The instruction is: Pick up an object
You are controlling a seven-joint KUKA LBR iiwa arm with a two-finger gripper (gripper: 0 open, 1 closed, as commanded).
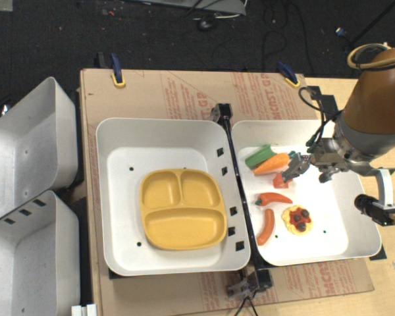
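A: Reached in over the right bin from its far right edge, wrist bent down, orange band up top?

B: Yes. Gripper hung low, just right of the toy carrot, fingers apparently parted, though too dark to be sure. Nothing seen between them.

A: Around the carrot?

B: Green piece touching its left. Red pepper, sausage and small pizza nearer the front. Yellow tray well left, in the left bin.

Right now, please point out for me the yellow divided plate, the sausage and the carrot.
yellow divided plate point(183, 209): camera view, on the ridge between its compartments.
sausage point(266, 226): camera view, on the middle of its length.
carrot point(272, 164): camera view, on its orange body.
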